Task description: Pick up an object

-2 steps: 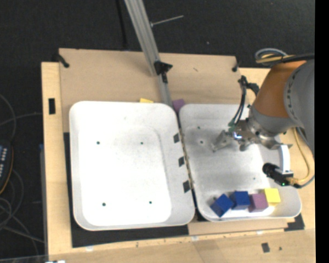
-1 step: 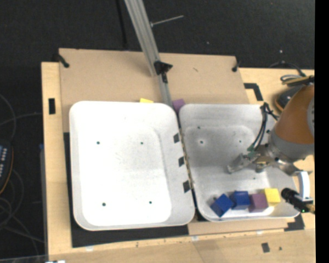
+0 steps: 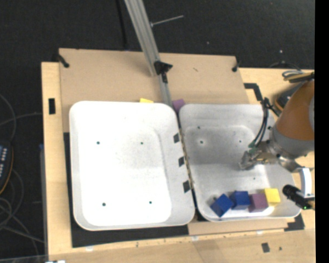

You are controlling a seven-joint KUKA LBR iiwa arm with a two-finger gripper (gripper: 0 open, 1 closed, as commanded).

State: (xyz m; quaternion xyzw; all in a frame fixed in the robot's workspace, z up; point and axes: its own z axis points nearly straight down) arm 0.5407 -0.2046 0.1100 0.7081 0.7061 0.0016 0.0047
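Along the front wall of the right bin (image 3: 219, 116) lie several small blocks: a blue block (image 3: 221, 204), a second blue block (image 3: 241, 199), a purple block (image 3: 259, 201) and a yellow block (image 3: 272, 195). My gripper (image 3: 251, 161) hangs over the right part of that bin, behind the blocks and apart from them. Nothing shows between its fingers.
The left bin (image 3: 123, 163) sits beside the right one. A yellow block (image 3: 146, 101) and a purple block (image 3: 178, 104) lie on the bench just behind the bins. A slanted metal rail (image 3: 145, 34) rises at the back.
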